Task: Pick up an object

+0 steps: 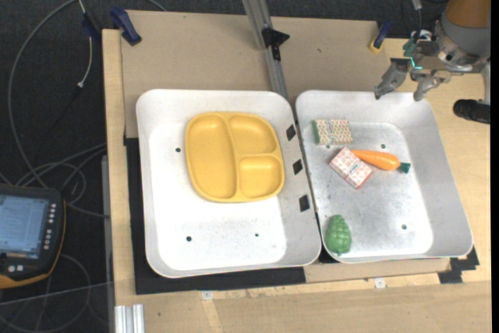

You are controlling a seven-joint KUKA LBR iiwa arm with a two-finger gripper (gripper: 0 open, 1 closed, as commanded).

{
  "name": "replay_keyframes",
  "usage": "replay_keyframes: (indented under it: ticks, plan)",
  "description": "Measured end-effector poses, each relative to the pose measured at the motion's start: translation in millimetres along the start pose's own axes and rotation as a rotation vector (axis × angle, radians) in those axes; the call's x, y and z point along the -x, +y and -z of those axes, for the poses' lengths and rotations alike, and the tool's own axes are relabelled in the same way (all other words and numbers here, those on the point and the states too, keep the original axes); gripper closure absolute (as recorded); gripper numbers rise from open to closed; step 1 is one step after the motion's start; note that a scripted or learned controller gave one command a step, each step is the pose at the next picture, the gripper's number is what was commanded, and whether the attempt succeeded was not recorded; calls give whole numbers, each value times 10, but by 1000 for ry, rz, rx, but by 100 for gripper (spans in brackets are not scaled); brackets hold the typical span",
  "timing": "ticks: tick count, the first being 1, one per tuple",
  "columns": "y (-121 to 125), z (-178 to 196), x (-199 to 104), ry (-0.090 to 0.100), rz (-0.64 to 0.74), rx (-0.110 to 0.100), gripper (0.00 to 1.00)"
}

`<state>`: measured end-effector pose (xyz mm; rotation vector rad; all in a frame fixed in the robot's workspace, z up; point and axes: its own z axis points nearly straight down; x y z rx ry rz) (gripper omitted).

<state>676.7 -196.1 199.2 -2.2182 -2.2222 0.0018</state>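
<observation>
Camera view: gripper [405,88] at upper right of frame, above far rim of right bin [437,234], fingers spread, nothing between them. Carrot [376,159] lies mid-bin, just beside small box [350,167]. Carrot looks light, stiff, smooth, likely slippery; best pinched across thick middle.

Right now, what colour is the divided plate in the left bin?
Yellow; the divided plate shows best in the camera view.
</observation>
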Motion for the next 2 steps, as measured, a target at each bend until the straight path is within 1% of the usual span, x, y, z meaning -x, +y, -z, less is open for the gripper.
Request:
replay_keyframes:
  ticks: [1,2]
  plan:
    - [0,1,1,0,0,0,0]
    - [4,-419,1,1,0,-4,0]
